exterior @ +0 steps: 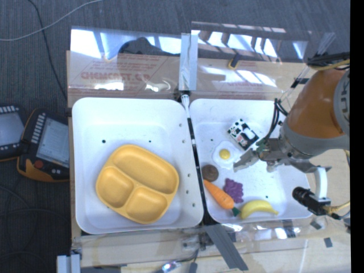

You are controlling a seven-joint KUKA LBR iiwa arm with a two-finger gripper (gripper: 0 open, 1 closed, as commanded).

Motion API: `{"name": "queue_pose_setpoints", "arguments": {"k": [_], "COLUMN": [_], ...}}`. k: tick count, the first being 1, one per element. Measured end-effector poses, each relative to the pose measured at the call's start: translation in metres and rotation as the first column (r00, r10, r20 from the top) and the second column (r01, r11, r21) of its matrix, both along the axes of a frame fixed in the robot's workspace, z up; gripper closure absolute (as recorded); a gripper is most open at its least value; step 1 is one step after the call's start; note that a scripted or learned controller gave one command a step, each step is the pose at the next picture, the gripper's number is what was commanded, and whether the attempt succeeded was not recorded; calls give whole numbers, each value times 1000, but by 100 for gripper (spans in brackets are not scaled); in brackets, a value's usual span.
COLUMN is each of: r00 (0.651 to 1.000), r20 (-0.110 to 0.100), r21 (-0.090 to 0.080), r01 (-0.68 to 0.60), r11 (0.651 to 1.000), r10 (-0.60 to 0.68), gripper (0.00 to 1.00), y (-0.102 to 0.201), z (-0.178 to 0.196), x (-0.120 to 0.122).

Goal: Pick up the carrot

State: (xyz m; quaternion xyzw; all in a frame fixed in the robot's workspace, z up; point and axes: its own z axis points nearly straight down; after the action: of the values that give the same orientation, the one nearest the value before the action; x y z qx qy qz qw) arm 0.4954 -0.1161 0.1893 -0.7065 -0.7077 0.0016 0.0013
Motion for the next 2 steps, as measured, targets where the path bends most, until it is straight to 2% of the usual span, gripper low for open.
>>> {"name": "queue_pose_setpoints", "arguments": {"k": [1,2], "r00": [980,981], "r20": [0,24], "r21": [1,-10], "r01": [198,-192], "r11": [980,981], "r10": [-198,192], "gripper": [0,0], "y": [18,18], "z": [-94,-97], "x": [-2,-1]}}
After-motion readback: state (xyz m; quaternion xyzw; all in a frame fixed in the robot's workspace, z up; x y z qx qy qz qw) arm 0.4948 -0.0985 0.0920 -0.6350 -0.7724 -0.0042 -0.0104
